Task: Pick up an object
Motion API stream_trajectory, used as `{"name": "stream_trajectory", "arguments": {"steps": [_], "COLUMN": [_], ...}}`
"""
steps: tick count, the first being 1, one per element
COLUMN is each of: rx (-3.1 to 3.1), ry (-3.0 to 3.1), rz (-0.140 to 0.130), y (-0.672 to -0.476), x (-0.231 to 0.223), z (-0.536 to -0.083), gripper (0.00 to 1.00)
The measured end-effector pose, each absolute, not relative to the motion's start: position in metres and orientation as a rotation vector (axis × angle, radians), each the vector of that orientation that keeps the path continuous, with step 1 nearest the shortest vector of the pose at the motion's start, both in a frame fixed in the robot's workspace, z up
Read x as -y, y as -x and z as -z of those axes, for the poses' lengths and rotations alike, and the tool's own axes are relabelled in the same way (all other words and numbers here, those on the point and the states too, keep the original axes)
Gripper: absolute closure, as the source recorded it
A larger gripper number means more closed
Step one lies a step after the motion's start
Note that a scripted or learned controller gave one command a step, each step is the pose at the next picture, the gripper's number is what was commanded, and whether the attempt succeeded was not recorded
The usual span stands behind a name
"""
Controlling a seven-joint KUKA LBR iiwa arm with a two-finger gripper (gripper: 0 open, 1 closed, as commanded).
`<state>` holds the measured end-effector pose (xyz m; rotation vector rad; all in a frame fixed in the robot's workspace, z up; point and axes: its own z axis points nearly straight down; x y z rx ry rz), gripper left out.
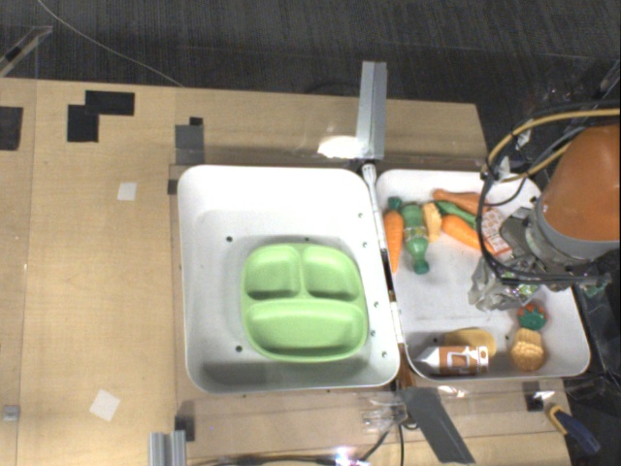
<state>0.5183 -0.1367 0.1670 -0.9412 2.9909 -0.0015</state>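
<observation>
Tool (495, 294) low inside right bin (437, 304), finger state I cannot tell, nothing visibly held. Small red-green toy (531, 316) just right of tool. Approach step, I judge; next: centre over toy, descend, close.

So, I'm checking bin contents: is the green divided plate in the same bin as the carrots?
No, the green divided plate lies in the left bin, while the carrots lie in the right bin.

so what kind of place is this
Likely a robotics lab bench set up for bin picking: two white bins side by side, toy food such as a carrot, and a grey and orange robot arm reaching in.
</observation>
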Motion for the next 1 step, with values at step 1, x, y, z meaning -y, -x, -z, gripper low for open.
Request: {"name": "stream_trajectory", "arguments": {"steps": [1], "rx": [-3.050], "ry": [0.720], "rz": [0.003], "y": [-0.5253], "x": [0.1645], "z": [-0.2128], "gripper": [1.00]}}
